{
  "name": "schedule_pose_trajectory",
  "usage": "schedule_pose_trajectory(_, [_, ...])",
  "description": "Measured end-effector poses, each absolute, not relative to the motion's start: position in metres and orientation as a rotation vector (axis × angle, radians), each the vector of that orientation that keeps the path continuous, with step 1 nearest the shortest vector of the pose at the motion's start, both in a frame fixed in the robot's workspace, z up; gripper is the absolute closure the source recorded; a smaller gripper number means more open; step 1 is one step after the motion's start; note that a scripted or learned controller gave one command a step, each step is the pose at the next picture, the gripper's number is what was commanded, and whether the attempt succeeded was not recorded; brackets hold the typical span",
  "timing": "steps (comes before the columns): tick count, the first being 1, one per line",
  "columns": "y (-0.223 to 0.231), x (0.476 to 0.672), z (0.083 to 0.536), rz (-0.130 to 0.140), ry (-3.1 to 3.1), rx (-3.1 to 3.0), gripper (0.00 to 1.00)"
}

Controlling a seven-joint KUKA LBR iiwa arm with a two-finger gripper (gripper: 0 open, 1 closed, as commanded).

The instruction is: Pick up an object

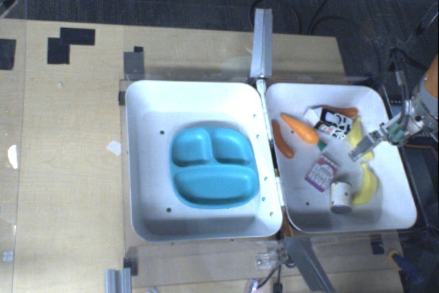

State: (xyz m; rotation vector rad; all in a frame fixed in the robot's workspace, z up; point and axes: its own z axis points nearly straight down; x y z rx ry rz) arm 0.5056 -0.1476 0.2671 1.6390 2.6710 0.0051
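The right bin [391, 216] holds several small items. An orange carrot [300, 127] lies beside a red-orange pepper [282, 139] at its left side. A black-and-white box [334, 123] sits at the back, with a yellow piece [355, 132] next to it. A purple packet [320, 173], a white can [340, 195] and a yellow banana [368, 186] lie toward the front. My gripper [362, 149] reaches in from the right, low over the bin between the yellow piece and the banana. Nothing visibly hangs from it.
The left bin [147, 147] holds a blue divided tray [214, 166]. A metal post [262, 44] rises behind the seam between the bins. Cables lie on the dark floor at the back right.
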Motion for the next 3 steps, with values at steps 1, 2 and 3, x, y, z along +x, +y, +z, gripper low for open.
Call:
schedule_pose_trajectory(1, [-0.171,0.53,0.111,0.005,2.669,1.639,0.0])
schedule_pose_trajectory(2, [-0.17,0.533,0.123,0.011,2.666,1.634,1.0])
schedule_pose_trajectory(3, [-0.142,0.532,0.241,0.005,2.578,1.782,1.0])
